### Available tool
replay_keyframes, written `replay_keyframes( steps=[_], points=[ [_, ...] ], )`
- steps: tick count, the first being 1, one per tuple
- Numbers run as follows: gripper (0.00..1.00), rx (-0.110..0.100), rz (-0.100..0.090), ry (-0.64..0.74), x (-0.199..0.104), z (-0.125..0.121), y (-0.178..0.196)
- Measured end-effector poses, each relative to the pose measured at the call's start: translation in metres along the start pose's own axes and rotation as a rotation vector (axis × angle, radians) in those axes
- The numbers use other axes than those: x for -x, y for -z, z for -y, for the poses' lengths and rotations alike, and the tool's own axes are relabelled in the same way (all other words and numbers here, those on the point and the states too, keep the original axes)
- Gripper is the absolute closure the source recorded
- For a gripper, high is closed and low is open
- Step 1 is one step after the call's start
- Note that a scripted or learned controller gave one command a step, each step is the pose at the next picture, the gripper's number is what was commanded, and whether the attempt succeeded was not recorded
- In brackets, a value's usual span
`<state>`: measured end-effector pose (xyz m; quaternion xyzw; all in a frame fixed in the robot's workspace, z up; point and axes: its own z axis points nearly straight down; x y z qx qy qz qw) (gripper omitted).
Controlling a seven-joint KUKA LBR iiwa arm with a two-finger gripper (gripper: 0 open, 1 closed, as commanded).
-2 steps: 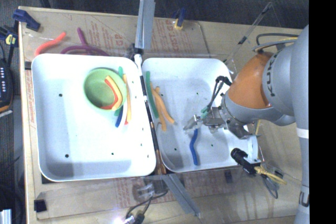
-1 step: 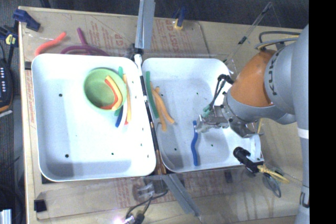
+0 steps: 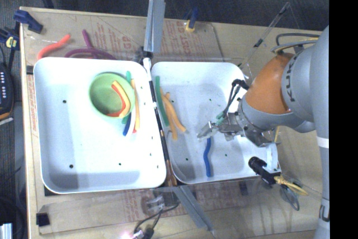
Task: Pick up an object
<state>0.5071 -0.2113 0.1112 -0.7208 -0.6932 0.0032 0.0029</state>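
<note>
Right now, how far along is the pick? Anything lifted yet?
Done: the arm has reached over the right bin, with the gripper low above its floor. In hand: nothing visibly between its fingers. Left: the blue strip just below it and the orange strips to its left lie in the bin, unlifted.

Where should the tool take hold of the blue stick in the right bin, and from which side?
Probably at the middle of the blue stick, coming straight down from above. It lies flat on the floor of the right bin, long and thin, running roughly up and down the picture with a slight bend, and nothing touches it. Closing across its narrow width looks easiest. The tool hovers just above its upper end.
</note>
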Motion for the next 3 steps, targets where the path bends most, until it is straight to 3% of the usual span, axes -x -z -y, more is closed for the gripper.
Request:
replay_keyframes(
  steps=[1, 2, 3],
  points=[
    [0.0, 0.007, -0.001, 0.035, -0.007, 0.03, -0.019],
    [1.0, 0.006, 0.0, 0.041, -0.006, 0.029, -0.009],
    [1.0, 0.007, -0.002, 0.035, -0.054, -0.01, 0.12]
  ],
)
